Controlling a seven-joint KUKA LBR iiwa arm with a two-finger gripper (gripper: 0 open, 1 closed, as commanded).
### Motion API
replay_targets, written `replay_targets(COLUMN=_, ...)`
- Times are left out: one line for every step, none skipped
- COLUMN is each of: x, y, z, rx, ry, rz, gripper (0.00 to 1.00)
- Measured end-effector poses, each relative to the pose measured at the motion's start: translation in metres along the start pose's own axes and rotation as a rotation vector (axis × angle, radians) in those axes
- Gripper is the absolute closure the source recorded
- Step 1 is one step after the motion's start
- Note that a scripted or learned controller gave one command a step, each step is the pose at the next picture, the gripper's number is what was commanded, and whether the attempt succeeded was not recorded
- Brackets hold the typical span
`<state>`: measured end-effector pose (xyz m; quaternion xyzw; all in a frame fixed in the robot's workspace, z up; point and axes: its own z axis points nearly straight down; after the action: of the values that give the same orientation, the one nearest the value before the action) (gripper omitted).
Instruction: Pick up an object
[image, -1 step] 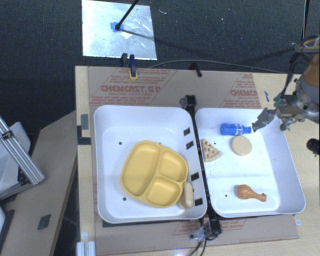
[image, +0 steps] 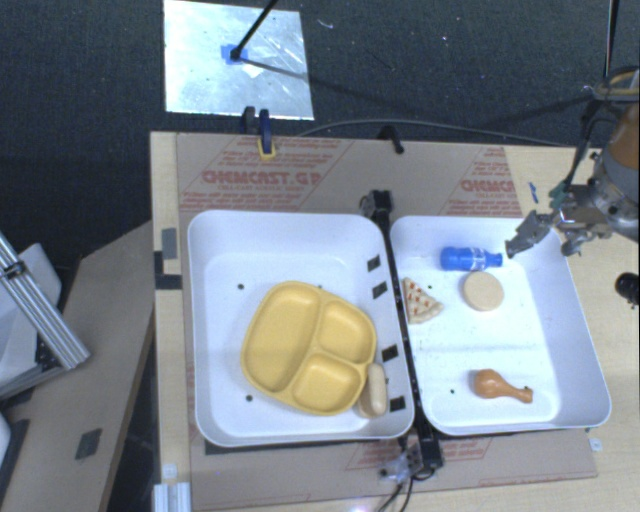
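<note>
The right-hand bin (image: 560, 300) serves as the landmark; inside it, toward its far wall, a blue bottle (image: 469, 259) lies on its side; just nearer the camera from the bottle rests a round tan disc (image: 483, 292); a pizza slice toy (image: 420, 301) lies against the bin's left wall, level with the disc; a brown drumstick toy (image: 500, 386) sits near the bin's front wall, well apart from the others; the gripper (image: 545, 231) hovers over the bin's far right corner, beside the bottle's cap end but apart from it, with nothing seen between its fingers; whether those fingers are spread or pressed together cannot be told at this slant; the left-hand bin (image: 220, 300), touching the landmark along their shared edge, holds a yellow divided tray (image: 300, 345); a pale bread roll (image: 374, 390) lies against the tray's right front corner.
</note>
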<state>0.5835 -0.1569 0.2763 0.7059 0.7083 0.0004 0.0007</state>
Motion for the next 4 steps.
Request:
replay_targets(x=-0.005, y=-0.008, z=0.055, rx=0.003, ry=0.001, rz=0.002, gripper=0.0)
replay_targets(x=-0.011, y=-0.017, z=0.109, rx=0.004, ry=0.001, rz=0.003, gripper=0.0)
replay_targets(x=-0.006, y=-0.017, z=0.152, rx=0.003, ry=0.001, rz=0.001, gripper=0.0)
replay_targets(x=-0.006, y=-0.015, z=0.139, rx=-0.002, ry=-0.001, rz=0.001, gripper=1.0)
